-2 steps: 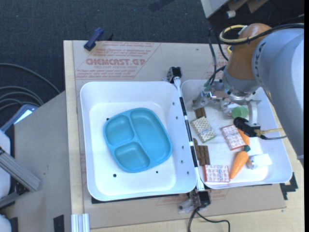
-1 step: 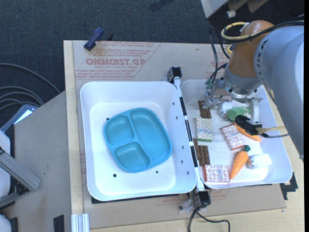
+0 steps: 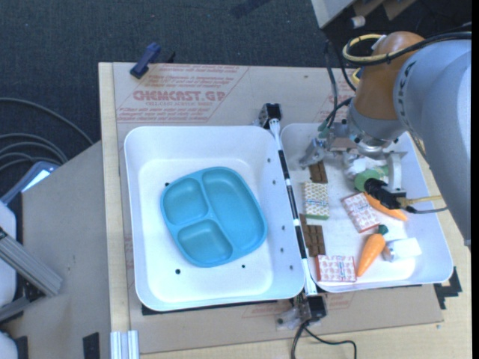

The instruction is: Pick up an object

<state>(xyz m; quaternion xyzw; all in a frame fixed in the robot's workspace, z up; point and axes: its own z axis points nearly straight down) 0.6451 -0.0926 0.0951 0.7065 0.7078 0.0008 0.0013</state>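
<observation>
Objects for picking lie scattered in the right bin [image 3: 430, 264], and my gripper [image 3: 372, 172] hangs low over that bin's far end, beneath the grey arm [image 3: 441, 96] and its orange band [image 3: 382, 77]. I cannot tell how the gripper is set, since the wrist blocks my line of sight. Just beside it sits a green item [image 3: 367, 179], partly hidden, and a small carrot [image 3: 389, 209] lies near it, toward the bin's right side. A red-and-white packet [image 3: 361, 212] lies next to that carrot; its print is too small for me to read. Nearer the camera, a larger toy carrot [image 3: 370, 253] leans beside a white block [image 3: 406, 247]. Along the bin's left wall I see a brown bar [image 3: 318, 172], a pale patterned packet [image 3: 316, 200], another brown bar [image 3: 313, 239] and a red-patterned box [image 3: 337, 268], none with legible lettering. The left bin [image 3: 142, 223] holds a blue divided plate [image 3: 213, 215] with three compartments. On the board [image 3: 179, 92] behind the bins, red print reads "CHEMCAST GP". A dark blue clip [image 3: 145, 60] rests at the board's far edge.
</observation>
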